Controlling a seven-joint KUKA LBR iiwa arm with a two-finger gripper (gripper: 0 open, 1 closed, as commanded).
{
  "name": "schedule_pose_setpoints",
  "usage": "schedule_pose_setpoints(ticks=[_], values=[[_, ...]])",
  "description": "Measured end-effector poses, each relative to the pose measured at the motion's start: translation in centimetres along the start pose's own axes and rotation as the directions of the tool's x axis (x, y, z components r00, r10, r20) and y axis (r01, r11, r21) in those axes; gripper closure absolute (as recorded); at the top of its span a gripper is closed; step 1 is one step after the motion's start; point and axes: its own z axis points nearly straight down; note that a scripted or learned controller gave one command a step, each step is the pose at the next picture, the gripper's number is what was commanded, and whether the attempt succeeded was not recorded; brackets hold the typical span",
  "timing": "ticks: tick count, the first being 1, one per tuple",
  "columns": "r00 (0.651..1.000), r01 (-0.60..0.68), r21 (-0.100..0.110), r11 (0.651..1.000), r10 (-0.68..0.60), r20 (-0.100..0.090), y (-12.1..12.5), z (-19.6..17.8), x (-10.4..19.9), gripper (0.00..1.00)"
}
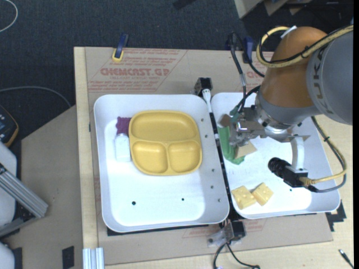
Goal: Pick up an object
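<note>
My gripper hangs low over the left part of the right bin, just above a green object lying by that bin's left wall. My wrist blocks the view, so I cannot tell how my fingers stand or whether anything sits between them. Two pale yellow cheese-like blocks lie touching near the bin's front edge. In the left bin rests a yellow divided tray, with a purple object and a white object tucked against its left side.

Glossy yellow plastic tray in a smooth white plastic bin; matt brown cardboard beneath
</note>
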Motion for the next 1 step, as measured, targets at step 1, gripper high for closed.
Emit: schedule_pose_setpoints(ticks=[1], values=[[1.0,0.001,-0.009,1.0,-0.001,0.001,1.13,-1.48,0.22,1.0]])
